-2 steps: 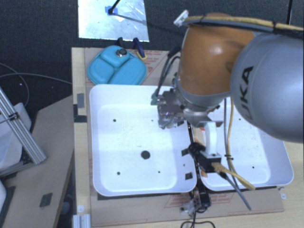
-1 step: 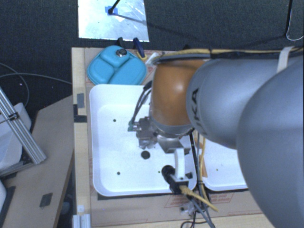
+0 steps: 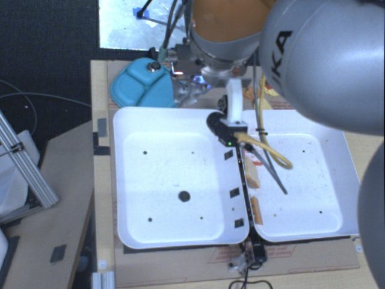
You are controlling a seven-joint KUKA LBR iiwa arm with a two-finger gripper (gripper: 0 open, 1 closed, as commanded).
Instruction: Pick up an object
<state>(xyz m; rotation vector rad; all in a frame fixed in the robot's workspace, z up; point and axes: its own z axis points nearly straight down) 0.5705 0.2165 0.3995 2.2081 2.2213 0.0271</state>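
Blue object (image 3: 141,84) sits just beside the tool (image 3: 191,88), its grip unreadable under the arm (image 3: 325,47).

We see a bulky arm (image 3: 325,47) with a smooth, rounded grey shell and black letters (image 3: 281,52) reading "KA" printed on it. Above the wrist sits a glossy orange band (image 3: 225,11), then a silvery metal flange (image 3: 218,65). Dark cables (image 3: 175,11) run alongside.

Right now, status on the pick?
End effector at left bin back rim, beside blue lump. Dark disc on bin floor, apart from it. Nothing over the disc.
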